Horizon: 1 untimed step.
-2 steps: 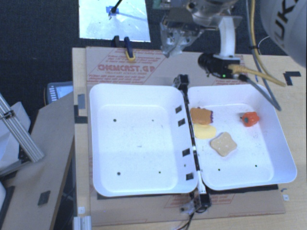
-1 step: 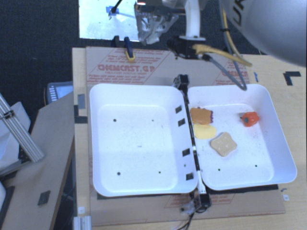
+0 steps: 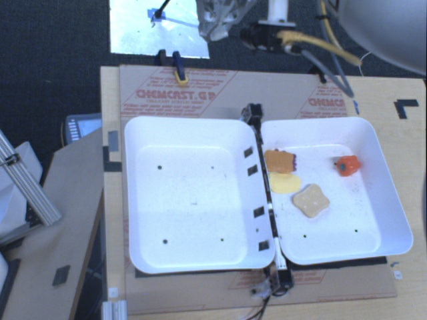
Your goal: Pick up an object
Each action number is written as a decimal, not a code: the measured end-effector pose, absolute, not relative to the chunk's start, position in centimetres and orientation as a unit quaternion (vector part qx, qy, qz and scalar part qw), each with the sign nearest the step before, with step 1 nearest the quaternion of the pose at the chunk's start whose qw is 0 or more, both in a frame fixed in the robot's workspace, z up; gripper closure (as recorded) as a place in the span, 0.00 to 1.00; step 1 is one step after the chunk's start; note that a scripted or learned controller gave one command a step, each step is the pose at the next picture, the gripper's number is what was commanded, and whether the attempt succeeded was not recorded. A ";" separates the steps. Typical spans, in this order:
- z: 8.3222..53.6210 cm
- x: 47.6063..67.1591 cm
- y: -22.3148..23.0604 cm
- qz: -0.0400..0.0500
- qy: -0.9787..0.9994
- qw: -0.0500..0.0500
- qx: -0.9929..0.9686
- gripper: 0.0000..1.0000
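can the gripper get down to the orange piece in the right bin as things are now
Probably yes. The orange piece lies alone on the floor of the right bin, apart from the other three items and clear of the walls. The gripper hangs high beyond the bins, with nothing between them.

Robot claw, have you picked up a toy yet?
Not yet. The claw hangs high beyond the bins, away from the toys. All four toys lie in the right bin: an orange block, a yellow piece, a tan piece and a red-orange piece. Reaching down, grabbing and lifting are left.
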<state>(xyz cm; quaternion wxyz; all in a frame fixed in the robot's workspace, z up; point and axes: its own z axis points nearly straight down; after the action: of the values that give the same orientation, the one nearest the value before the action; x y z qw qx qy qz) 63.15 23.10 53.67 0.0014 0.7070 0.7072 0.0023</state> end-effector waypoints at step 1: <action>53.5 65.8 23.4 0.001 0.707 0.001 0.707 1.00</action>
<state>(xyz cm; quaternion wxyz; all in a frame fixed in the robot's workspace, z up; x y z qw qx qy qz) 65.76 23.41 53.51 0.0012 0.7071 0.7071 0.0015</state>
